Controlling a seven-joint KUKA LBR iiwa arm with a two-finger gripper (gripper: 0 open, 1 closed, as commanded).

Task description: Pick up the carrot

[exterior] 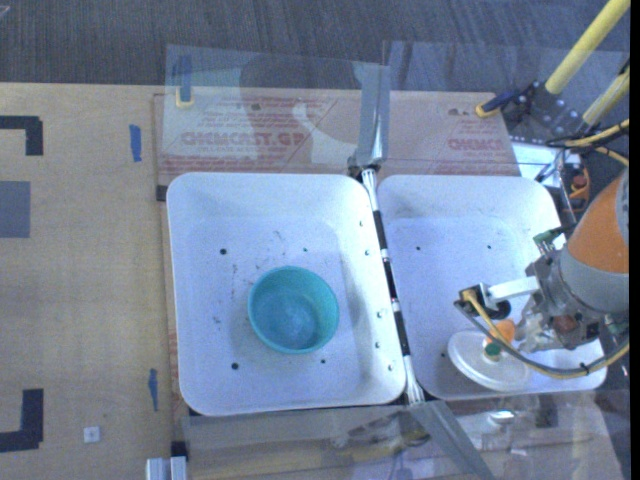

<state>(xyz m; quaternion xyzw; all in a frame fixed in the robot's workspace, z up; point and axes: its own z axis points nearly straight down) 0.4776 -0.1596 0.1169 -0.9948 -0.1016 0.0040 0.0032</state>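
Orange carrot [497, 337] on round white plate [478, 361], beneath metal tool [508, 330].

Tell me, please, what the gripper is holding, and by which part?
It cannot be told: the gripper sits over the carrot on the white plate, hiding any hold.

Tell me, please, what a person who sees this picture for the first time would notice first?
The teal bowl stands out most: it sits alone near the middle of the left bin. Next comes the grey arm with its orange band, reaching in from the right over the near right corner of the right bin. There the gripper hangs above a white plate, close to a small orange carrot.
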